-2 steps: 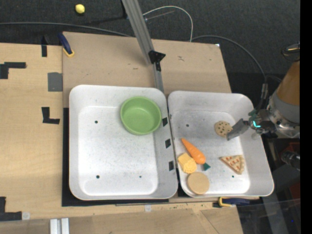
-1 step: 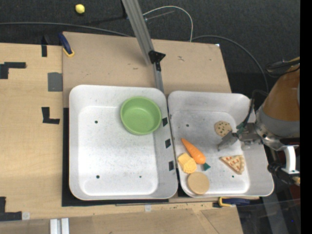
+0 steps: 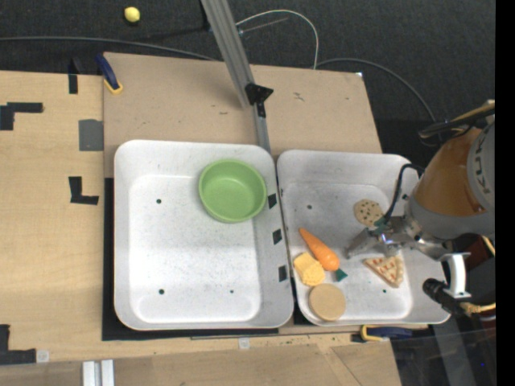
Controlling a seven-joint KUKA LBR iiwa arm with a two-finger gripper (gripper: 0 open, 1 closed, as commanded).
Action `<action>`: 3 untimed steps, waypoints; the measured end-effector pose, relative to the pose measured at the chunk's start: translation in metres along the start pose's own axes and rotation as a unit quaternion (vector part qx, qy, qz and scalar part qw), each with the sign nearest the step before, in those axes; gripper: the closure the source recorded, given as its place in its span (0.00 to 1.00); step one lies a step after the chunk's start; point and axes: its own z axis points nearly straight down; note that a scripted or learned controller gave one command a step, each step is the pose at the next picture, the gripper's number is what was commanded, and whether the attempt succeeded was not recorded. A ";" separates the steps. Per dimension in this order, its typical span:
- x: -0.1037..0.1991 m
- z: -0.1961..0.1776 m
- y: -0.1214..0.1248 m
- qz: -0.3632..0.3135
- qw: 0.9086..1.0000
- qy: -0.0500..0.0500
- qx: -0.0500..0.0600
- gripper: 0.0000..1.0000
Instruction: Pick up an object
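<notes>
My gripper [image 3: 375, 248] is low in the right bin [image 3: 338, 167], reached in from the right, and stands open with nothing between its fingers. A pizza slice [image 3: 387, 269] lies just below it, close to the fingertips. A speckled round cookie [image 3: 368, 211] sits just above the gripper. To the left lie an orange carrot [image 3: 319, 248] with a green tip, a yellow cracker [image 3: 309, 269] and a round tan disc [image 3: 327, 301]. A green bowl [image 3: 232, 190] stands upright at the top right of the left bin [image 3: 145, 240].
The two bins meet at a raised divider [image 3: 277, 232]. A grey metal pole [image 3: 229, 39] slants down to the bench behind the bins. Cables trail over the dark floor at the back, where a small yellow ball [image 3: 132, 14] lies.
</notes>
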 end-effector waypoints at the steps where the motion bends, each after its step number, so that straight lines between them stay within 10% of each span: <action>1: 0.000 -0.001 0.000 0.000 1.000 0.001 0.000 0.00; 2: 0.001 -0.010 0.000 0.000 1.000 0.001 0.000 1.00; 3: 0.006 -0.072 0.000 0.000 1.000 0.000 -0.003 1.00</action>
